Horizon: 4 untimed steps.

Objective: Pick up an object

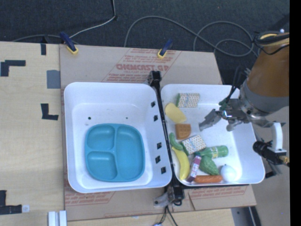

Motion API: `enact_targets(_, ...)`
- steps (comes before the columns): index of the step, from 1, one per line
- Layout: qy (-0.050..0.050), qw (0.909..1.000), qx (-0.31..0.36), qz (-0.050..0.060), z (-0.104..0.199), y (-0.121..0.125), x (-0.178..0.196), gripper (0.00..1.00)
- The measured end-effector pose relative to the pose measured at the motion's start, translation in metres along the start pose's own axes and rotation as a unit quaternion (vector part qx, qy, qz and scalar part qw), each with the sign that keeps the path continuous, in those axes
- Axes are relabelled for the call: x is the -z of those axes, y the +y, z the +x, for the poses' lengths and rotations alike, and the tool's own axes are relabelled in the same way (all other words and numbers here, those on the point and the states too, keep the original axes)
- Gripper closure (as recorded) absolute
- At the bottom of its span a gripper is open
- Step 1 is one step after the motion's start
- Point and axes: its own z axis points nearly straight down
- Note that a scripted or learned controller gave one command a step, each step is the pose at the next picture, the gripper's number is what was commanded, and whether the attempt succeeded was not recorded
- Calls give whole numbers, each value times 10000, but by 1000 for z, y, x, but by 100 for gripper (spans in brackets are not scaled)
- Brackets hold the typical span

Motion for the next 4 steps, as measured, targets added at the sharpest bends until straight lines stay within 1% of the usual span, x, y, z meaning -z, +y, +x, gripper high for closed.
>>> enact_targets(1, 2, 10000, 3, 12, 40, 63, -75, 0)
enact_targets(2, -2, 10000, -2, -11, 5, 69, -172, 0)
enact_targets(3, -2, 10000, -3, -14, 4, 97, -172, 0)
enact_targets(4, -11, 10000, 2, -28, 3, 69, -172, 0)
